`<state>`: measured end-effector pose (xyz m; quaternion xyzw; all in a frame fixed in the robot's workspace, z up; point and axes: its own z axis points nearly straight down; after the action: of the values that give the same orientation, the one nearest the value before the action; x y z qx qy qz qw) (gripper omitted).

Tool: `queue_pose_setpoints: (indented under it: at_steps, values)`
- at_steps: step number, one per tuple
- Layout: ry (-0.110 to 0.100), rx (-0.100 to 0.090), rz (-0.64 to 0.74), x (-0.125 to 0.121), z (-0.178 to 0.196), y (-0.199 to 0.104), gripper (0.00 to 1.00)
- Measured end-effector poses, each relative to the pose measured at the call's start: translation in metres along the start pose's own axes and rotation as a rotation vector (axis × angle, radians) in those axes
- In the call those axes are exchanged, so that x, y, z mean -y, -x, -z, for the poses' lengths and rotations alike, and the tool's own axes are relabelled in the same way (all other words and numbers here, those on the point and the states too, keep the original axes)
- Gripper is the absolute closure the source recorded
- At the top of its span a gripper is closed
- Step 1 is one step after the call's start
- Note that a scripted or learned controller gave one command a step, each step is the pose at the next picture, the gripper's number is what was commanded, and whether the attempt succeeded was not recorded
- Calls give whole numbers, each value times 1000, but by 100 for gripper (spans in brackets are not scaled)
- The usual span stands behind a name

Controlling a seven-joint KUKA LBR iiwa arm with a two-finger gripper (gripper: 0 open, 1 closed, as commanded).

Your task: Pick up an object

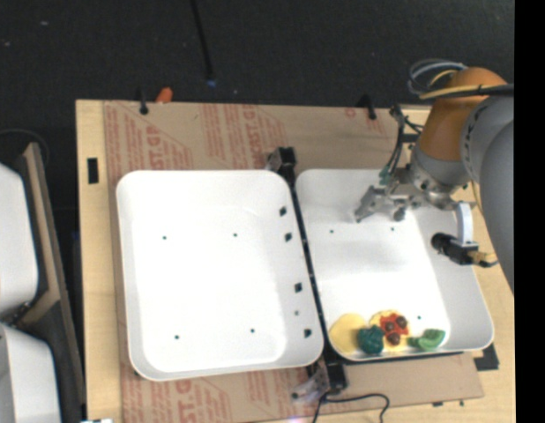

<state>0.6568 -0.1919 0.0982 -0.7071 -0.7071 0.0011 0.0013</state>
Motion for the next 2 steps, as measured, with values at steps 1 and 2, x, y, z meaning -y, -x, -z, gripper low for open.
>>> queue_pose_setpoints:
  at_steps: [1,2]
  values:
    - [6,2,0,-2,14,1,100]
    - [10,2,0,-8,76,0,100]
